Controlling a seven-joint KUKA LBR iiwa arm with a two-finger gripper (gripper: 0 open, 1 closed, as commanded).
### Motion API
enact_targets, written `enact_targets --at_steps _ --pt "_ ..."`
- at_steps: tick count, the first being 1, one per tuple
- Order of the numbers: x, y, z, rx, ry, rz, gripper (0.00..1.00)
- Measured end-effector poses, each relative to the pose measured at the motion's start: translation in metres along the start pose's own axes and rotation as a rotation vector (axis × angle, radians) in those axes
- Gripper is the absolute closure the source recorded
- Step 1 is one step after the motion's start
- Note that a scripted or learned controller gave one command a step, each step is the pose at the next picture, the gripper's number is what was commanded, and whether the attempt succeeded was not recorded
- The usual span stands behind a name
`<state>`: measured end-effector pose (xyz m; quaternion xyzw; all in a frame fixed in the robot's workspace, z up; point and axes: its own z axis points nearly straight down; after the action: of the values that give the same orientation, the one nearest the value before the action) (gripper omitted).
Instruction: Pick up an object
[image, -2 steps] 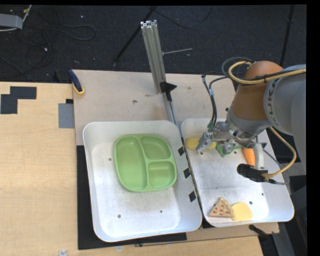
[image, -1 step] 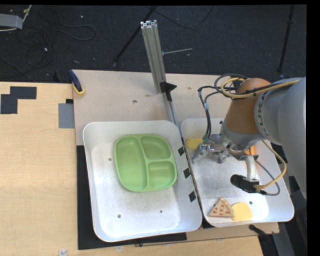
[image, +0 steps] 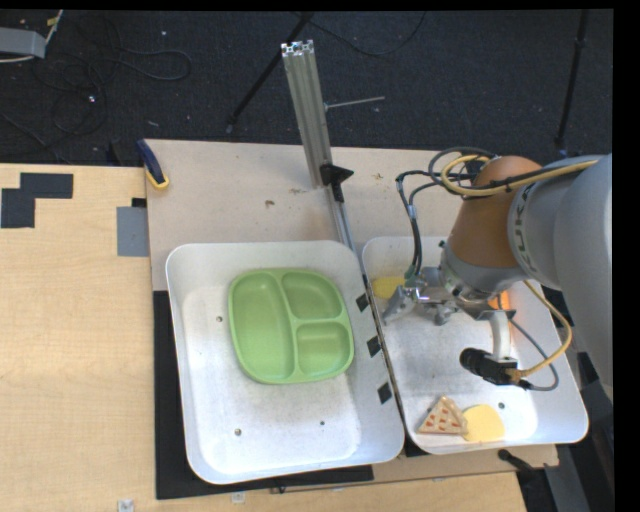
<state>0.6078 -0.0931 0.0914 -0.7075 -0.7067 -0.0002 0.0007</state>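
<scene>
The bench runs light wood across its left stretch, with a paler board laid toward the far side. On it, two shallow white bins sit side by side over a black mat that peeks out at the left bin's near-left edge. The left bin sits mid-bench; the right bin touches it toward the right edge. A metal post rises from the far side, and a small blue-and-yellow tool lies at the board's far-left corner.
</scene>
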Motion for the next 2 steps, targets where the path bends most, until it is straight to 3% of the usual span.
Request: enact_targets --at_steps 1,2 --pt "0.000 0.002 -0.011 -0.006 0.002 0.003 1.00" --pt "-0.010 0.006 -0.065 -0.003 -0.002 0.003 1.00"
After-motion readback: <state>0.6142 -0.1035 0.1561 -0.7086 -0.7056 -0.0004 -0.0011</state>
